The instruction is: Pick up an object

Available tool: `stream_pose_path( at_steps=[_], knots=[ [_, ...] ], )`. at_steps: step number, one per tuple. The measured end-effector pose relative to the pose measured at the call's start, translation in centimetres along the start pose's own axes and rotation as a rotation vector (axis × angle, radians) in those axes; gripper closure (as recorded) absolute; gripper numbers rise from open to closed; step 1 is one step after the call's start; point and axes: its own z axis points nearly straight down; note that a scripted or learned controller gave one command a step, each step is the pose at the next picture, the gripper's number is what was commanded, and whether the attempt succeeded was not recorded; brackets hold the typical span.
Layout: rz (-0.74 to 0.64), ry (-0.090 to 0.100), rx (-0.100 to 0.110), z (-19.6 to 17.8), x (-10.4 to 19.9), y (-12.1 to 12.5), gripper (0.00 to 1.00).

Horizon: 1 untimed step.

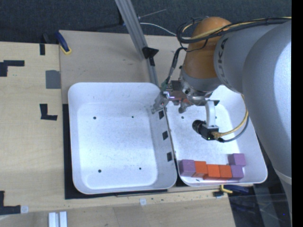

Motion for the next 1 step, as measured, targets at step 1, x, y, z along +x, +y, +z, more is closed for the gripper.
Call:
stream_pose_path(
  at_steps=[1],
  knots=[
    [-0.004, 0.001, -0.003, 0.02, 2.74, -0.38, 0.0]
  ],
)
